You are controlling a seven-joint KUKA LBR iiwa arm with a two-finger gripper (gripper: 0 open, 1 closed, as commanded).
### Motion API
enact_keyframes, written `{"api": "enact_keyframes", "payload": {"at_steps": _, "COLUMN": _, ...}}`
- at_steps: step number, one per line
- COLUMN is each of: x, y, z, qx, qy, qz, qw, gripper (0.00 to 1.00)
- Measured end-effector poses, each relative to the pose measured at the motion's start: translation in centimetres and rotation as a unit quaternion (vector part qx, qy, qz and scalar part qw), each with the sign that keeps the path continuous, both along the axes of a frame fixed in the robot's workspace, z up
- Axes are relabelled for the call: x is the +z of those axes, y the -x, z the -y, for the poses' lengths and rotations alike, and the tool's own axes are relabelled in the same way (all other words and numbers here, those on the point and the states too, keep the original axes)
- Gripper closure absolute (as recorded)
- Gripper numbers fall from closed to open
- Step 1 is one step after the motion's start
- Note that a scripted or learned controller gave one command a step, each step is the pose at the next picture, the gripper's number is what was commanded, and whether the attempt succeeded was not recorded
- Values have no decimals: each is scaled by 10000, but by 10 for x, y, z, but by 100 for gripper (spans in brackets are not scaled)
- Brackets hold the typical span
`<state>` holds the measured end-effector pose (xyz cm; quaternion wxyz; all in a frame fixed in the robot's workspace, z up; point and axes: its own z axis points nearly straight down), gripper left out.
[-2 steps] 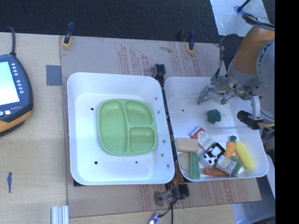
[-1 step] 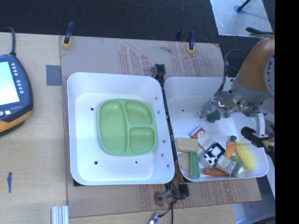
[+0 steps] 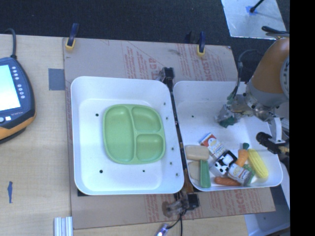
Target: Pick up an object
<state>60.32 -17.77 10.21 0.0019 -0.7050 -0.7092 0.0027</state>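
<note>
My gripper (image 3: 228, 114) hangs over the upper middle of the right bin (image 3: 197, 93), below the grey wrist and orange band (image 3: 269, 68). A small dark green patch shows at its tip; I cannot tell what it is. Toy food lies piled in the bin's lower part, well below the gripper: a red and white carton (image 3: 210, 142), a beige bread piece (image 3: 197, 153), a green stick (image 3: 204, 173), a black and white item (image 3: 225, 162), a carrot (image 3: 242, 156), a yellow corn cob (image 3: 258, 163) and an orange stick (image 3: 227, 181).
The left bin (image 3: 83, 132) holds a green divided plate (image 3: 133, 133). A tablet-like pendant (image 3: 12, 95) lies at the far left on the bench. Black hardware (image 3: 271, 142) juts in at the right bin's right rim.
</note>
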Motion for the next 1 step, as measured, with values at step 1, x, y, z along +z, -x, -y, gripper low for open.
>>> {"api": "enact_keyframes", "payload": {"at_steps": 1, "x": -6, "y": -53, "z": -46, "qx": -1, "qy": -7, "qz": 15, "qw": 10000, "gripper": 100}}
